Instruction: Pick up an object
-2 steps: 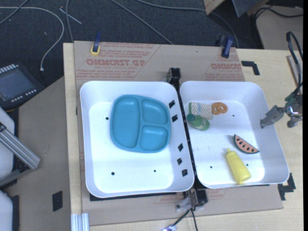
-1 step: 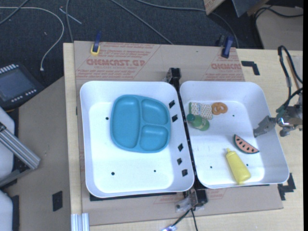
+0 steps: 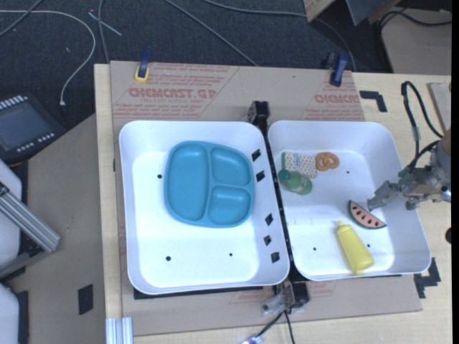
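Two white bins side by side on the table point(image 3: 107, 192). Left bin point(image 3: 143, 264) has a blue divided plate point(image 3: 209, 183) lying flat in its upper middle, three compartments, nothing in them. Right bin point(image 3: 401, 249) has the loose objects. Tool point(image 3: 387, 192) comes in from the right edge, low over the right side of the right bin, tip pointing left. Can't tell how far it's open or whether it grips anything; the tip is small and blurry. Watermelon slice point(image 3: 366, 216) lies flat just below-left of the tool tip, very near, contact unclear. Yellow bottle point(image 3: 353, 247) lies on its side below the slice, cap end toward the upper left, close to the slice but apart from it. Well away at the bin's upper left: a white dotted piece point(image 3: 303, 164), a small brown ring like a donut point(image 3: 327, 161) just beside it on the right, and a green item point(image 3: 295, 183) just under them, touching or nearly so. Bin middle is bare between that cluster and the slice. Black divider strip point(image 3: 271, 185) runs between the bins. Two clamps at the table's back edge, one yellow-blue point(image 3: 143, 67), one blue point(image 3: 338, 69). Cables point(image 3: 414, 113) run beside the tool on the right.
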You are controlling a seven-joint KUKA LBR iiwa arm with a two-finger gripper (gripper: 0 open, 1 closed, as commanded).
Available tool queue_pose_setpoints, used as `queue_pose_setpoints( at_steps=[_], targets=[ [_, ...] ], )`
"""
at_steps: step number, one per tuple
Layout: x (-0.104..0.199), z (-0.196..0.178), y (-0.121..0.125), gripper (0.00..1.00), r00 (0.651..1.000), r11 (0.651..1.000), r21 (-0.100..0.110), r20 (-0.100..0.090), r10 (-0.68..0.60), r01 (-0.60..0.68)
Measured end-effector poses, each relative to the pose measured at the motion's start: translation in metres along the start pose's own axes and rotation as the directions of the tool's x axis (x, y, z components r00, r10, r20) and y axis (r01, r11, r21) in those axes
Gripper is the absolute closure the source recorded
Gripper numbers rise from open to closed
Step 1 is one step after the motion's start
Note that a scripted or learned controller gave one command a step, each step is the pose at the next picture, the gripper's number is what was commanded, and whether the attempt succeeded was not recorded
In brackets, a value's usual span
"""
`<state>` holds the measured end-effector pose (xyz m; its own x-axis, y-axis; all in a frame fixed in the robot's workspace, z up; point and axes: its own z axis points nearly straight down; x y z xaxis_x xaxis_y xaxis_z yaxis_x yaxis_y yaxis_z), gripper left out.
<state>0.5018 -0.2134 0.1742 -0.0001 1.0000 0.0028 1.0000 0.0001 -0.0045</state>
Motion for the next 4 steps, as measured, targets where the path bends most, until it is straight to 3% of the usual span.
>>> queue_pose_setpoints(
  at_steps=[1, 2, 4],
  targets=[
    [0.004, 0.045, -0.007, 0.00, 1.000, 1.000, 0.001, -0.001, 0.000, 0.000],
    [0.003, 0.031, -0.005, 1.00, 1.000, 1.000, -0.006, 0.002, -0.001, 0.001],
    [0.005, -0.068, 0.007, 1.00, 1.000, 1.000, -0.011, 0.005, -0.001, 0.001]
  ],
)
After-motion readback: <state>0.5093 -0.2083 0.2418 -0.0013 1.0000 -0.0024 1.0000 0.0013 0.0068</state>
